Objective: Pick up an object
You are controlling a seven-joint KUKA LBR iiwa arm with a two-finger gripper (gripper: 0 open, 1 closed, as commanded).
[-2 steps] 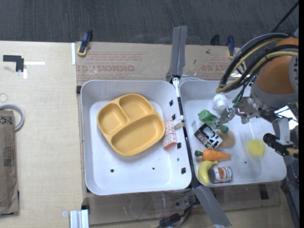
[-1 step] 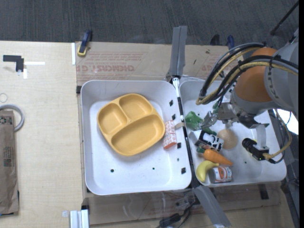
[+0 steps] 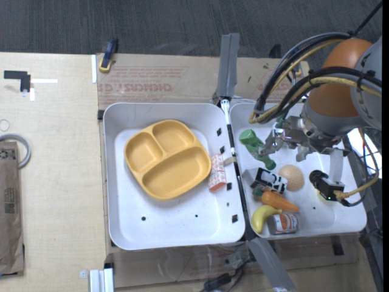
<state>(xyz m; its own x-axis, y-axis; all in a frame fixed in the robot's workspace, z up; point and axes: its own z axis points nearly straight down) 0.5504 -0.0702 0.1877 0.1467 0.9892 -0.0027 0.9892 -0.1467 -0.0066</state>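
Reaching in from the right side of the bench, the grey arm (image 3: 331, 123) with its glossy orange band bends down over the far half of the right bin (image 3: 322, 215), a shallow white tray of smooth plastic. Its metal gripper (image 3: 271, 146) sits low near that bin's far left corner, and its tip is too cluttered to tell whether it is spread, pressed together or pinching anything. The green toy (image 3: 249, 139), a smooth, stubby, bottle-like shape, lies slanted in the same far left corner. Its wider end points toward the far rim, and its narrow end runs under or just beside the gripper, so contact cannot be judged. Nearer the front, just beside the gripper, stand a small black-and-white car (image 3: 269, 179) and a matte beige egg (image 3: 292, 177), rounded and pale. Below them an orange carrot (image 3: 278, 201) tapers toward the right, touching a curved yellow banana (image 3: 261, 216) by the left wall. A short can (image 3: 283, 224) with a printed label lies on its side at the front rim. The left bin (image 3: 176, 221), the same white plastic with small dark holes in its floor, carries a yellow plate (image 3: 167, 158). The plate is rounded, split into three compartments and set at a tilt toward the far left. An orange-and-white packet (image 3: 217, 172) leans at that bin's right wall, touching the plate's edge.
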